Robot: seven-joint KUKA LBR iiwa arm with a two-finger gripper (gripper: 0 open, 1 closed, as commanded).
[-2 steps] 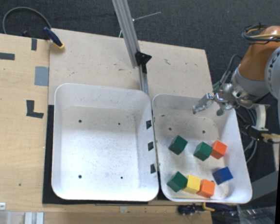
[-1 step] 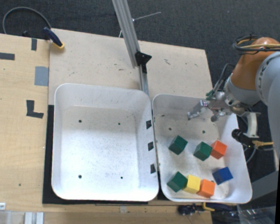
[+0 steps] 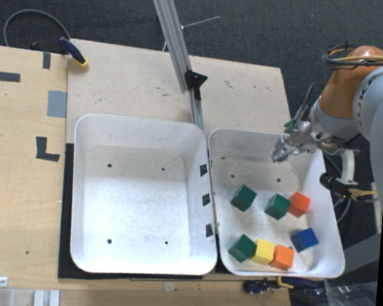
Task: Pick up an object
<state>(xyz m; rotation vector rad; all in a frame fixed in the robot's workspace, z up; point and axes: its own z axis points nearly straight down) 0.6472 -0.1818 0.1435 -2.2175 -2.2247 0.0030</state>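
Note:
The right bin (image 3: 258, 151) holds several small cubes. A green cube (image 3: 243, 198) lies near its middle, with another green cube (image 3: 277, 206) touching an orange cube (image 3: 299, 204) to its right. A blue cube (image 3: 304, 239) sits near the right wall. Along the front wall a green cube (image 3: 242, 247), a yellow cube (image 3: 264, 251) and an orange cube (image 3: 282, 257) stand in a row. My gripper (image 3: 283, 152) hangs over the bin's far right part, above and behind the cubes, with nothing seen between its fingers.
The left bin (image 3: 135, 191) stands beside the right one. A slanted metal rail (image 3: 177, 48) crosses the bench from the top to the bins' shared edge. A cable with a blue and yellow plug (image 3: 74, 52) lies at the far left.

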